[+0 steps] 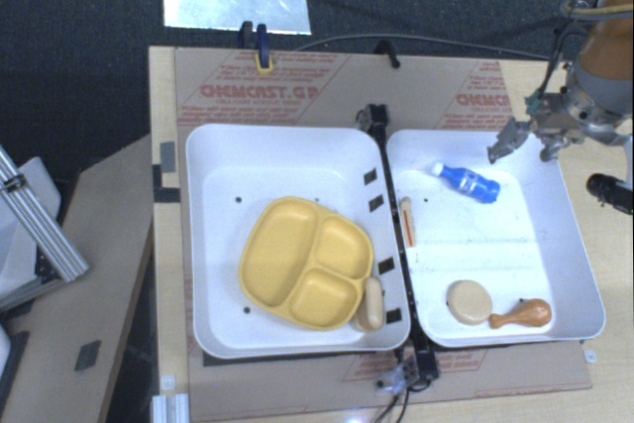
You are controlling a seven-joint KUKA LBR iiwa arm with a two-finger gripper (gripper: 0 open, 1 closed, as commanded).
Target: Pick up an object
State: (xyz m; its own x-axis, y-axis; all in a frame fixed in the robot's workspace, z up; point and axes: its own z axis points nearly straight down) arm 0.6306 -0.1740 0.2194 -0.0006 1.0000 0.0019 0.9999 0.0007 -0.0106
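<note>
Blue bottle (469,182) is my likeliest pick: it lies on its side at about 12 o'clock in the right bin (570,243), white cap toward 10 o'clock, nothing touching it, so a straight drop looks easy. My gripper (526,144) hangs above that bin's far rim at roughly 1 o'clock, just beside the bottle, fingers spread apart and gripping nothing. I'd guess I'm parked high there to line up before coming down.

Other candidates in the same bin: a round tan disc (469,301) at 6 o'clock with an orange pear-shaped piece (522,314) right beside it, maybe touching; crowded, so a worse bet. A thin red-and-tan stick (406,221) lies along the left wall at 9 o'clock, hard to get fingers round.

Left bin (213,213) holds a yellow divided tray (307,263), tilted slightly, with a small beige piece (372,303) tucked against its 4 o'clock corner. Too wide for my fingers, I think.

Writing: the brown board (297,79) under the bins reads "CHEMCAST GP" in red, repeated. Bottle label too small to read.
</note>
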